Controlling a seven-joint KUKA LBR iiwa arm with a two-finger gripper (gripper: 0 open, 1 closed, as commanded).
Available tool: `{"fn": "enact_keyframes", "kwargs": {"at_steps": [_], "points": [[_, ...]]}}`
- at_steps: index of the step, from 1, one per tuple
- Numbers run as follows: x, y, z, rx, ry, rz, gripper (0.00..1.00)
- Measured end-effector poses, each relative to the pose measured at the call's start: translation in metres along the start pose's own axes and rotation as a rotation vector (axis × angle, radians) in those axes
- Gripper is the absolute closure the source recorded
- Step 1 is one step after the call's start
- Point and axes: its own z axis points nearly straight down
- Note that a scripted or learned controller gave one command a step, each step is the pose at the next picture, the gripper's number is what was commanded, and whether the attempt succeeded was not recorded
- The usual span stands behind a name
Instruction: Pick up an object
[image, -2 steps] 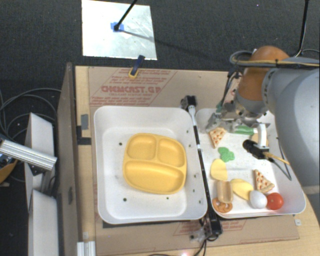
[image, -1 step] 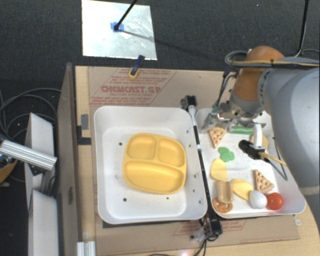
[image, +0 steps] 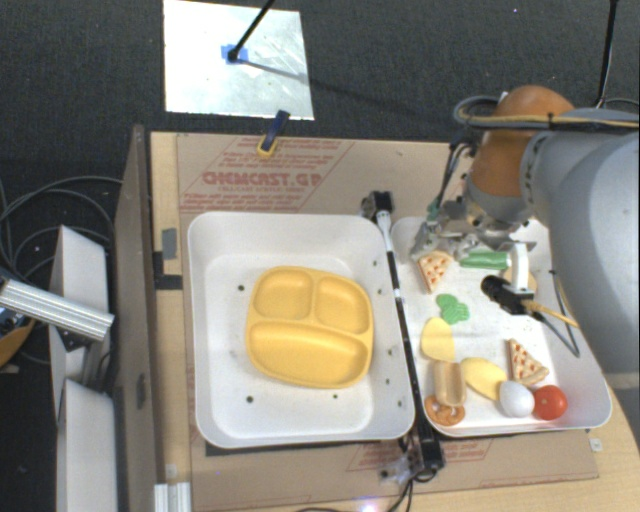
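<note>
Left bin (image: 215, 330): holds one yellow divided plate (image: 308, 327), lying flat near centre.
Right bin (image: 585, 395): holds toy foods: pizza slice (image: 435, 270), green piece (image: 453, 309), yellow piece (image: 437, 339), hot dog (image: 447, 385), white egg (image: 516, 398), red tomato (image: 549, 402), second pizza slice (image: 525, 362).
Hand (image: 462, 238): low over right bin's far end, just beside pizza slice; finger state cannot be told.

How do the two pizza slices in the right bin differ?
The upper pizza slice lies near the bin's far-left corner, close to the gripper; the lower pizza slice lies nearer the front right, beside the white egg and the tomato. The upper one's tip points down-left, the lower one's up-left. Both are small triangles with red dots.
</note>
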Motion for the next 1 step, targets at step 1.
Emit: {"fn": "enact_keyframes", "kwargs": {"at_steps": [1], "points": [[0.0905, -0.0426, -0.094, 0.001, 0.003, -0.002, 1.0]]}}
